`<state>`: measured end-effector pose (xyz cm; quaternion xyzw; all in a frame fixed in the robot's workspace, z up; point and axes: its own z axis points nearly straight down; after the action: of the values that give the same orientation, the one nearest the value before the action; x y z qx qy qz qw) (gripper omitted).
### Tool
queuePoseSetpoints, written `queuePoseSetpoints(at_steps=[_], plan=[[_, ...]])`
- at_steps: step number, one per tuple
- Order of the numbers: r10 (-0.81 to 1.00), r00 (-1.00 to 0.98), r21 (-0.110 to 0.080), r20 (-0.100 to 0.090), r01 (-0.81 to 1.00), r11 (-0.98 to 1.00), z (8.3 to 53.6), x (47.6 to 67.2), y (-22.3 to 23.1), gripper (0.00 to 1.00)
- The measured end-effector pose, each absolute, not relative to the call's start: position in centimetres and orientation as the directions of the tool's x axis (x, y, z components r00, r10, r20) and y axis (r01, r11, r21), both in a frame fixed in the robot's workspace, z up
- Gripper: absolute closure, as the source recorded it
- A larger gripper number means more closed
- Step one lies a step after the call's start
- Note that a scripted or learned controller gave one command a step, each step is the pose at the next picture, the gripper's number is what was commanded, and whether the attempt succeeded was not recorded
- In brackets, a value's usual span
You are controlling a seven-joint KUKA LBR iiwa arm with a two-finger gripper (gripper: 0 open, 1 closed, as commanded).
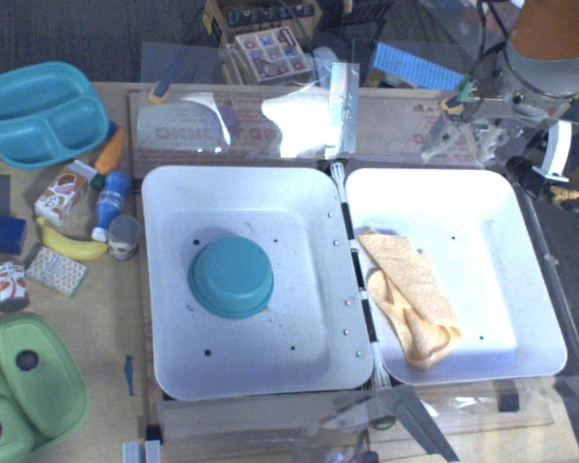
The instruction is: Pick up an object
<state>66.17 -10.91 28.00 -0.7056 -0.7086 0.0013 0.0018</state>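
Soft, light tan cloth (pixel 410 297) bunched at nine o'clock in the right bin (pixel 521 258), likely best pinched at a raised fold; stiff teal bowl (pixel 232 276) upturned in the left bin (pixel 164 210); gripper (pixel 463 128) at one o'clock, spread unclear.

Matt teal plastic bowl (pixel 232 276), soft napped tan cloth (pixel 411 297), smooth glossy white plastic bins (pixel 314 186).

A teal bowl (pixel 232 276) sat in the white left bin (pixel 174 201). Right of that bin lay a tan cloth (pixel 412 297); left of it, a yellow banana (pixel 69 243) and a turquoise tray (pixel 43 112).
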Motion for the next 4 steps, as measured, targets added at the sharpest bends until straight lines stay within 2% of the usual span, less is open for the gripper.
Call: queuePoseSetpoints(at_steps=[1, 2, 3, 4], plan=[[1.000, -0.018, -0.004, 0.000, 1.000, 0.018, 17.8, 61.5, -9.6, 0.00], [0.981, -0.195, 0.012, -0.001, 0.981, 0.195, 9.1, 57.4, -10.3, 0.00], [0.982, -0.189, 0.015, -0.001, 0.982, 0.189, 9.9, 57.6, -10.6, 1.00], [0.982, -0.190, 0.015, -0.001, 0.982, 0.190, 9.9, 57.6, -10.6, 0.00]])
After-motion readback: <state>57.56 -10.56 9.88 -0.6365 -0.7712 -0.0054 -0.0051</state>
